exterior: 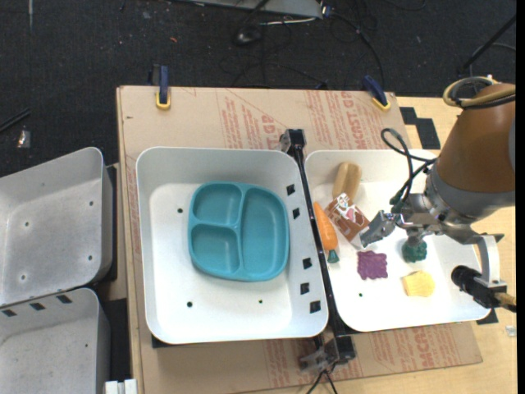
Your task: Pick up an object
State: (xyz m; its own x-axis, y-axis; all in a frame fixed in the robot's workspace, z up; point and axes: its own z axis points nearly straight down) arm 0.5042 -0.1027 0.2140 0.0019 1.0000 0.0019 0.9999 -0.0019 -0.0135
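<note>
Several small objects lying in the right bin point(385, 318): orange carrot point(326, 226), purple piece point(372, 264), yellow piece point(418, 284), green piece point(414, 250). Hovering just above the green piece, gripper point(410, 228) probably approaching; open or closed, cannot tell. Next needing a straight descent.

Left bin point(164, 302): divided plate point(239, 231) in the middle. Right bin point(385, 314): carrot point(326, 226) along left wall, roll point(346, 176) at back, box point(349, 217) just in front of it, cluster point(372, 264) and wedge point(418, 284) at front. Gripper point(385, 226) just right of box.
</note>
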